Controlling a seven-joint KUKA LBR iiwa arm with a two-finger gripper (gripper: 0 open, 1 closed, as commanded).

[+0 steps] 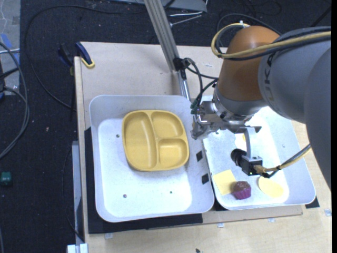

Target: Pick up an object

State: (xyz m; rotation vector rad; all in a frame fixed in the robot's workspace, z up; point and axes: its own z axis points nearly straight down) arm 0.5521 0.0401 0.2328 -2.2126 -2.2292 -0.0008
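Observation:
A yellow divided plate (155, 139) lies in the left bin (147, 204). In the right bin (295, 194) a pale yellow square block (224, 182), a small purple lump (241, 190) and a yellow round piece (271, 187) sit near the front edge. Another pale yellow piece (241, 140) peeks out under the arm. My gripper (209, 124) hangs over the left side of the right bin, close to the wall between the bins, behind the small objects. The wrist hides most of it.
A slanted metal pole (163, 30) rises behind the bins. A black fitting with a cable (245, 162) dangles from the arm above the right bin. Bare bench surface (121, 67) lies behind the bins.

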